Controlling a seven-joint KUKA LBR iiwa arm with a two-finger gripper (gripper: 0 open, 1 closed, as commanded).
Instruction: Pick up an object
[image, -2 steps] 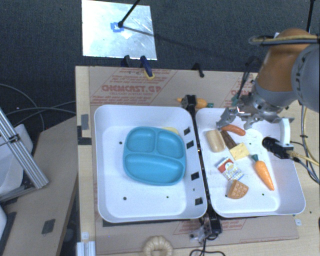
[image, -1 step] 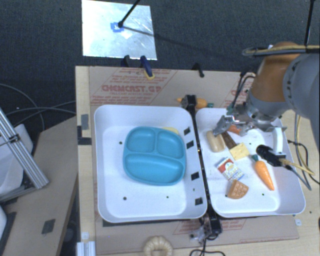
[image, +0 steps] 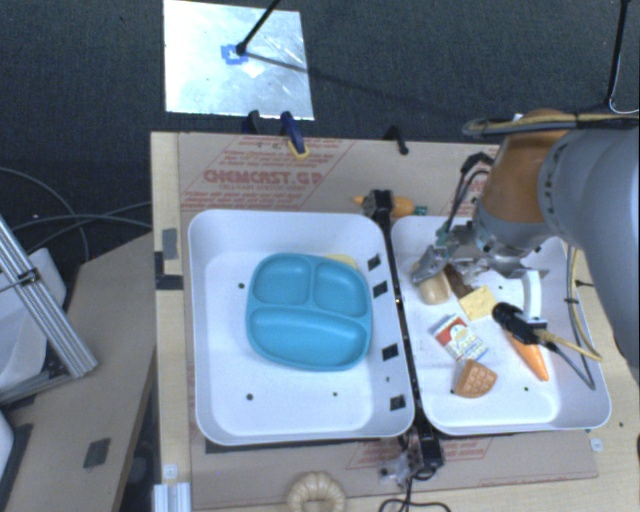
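My gripper (image: 432, 264) hangs low over the upper left part of the right bin (image: 575, 405), right above a tan, rounded piece (image: 433, 291). A brown stick-like item (image: 461, 279) lies beside that piece. Close by are a yellow cheese block (image: 478, 303), a small red and white carton (image: 460, 339), a brown waffle-like piece (image: 474, 381) and an orange carrot (image: 532, 360). I see nothing lifted between the bins.
The left bin (image: 225, 400) holds a blue divided plate (image: 308, 310), with a pale yellow item (image: 345, 261) peeking out behind it. A small orange object (image: 401, 207) lies on the board beyond the bins. The grey arm (image: 585, 190) covers the right bin's far corner.
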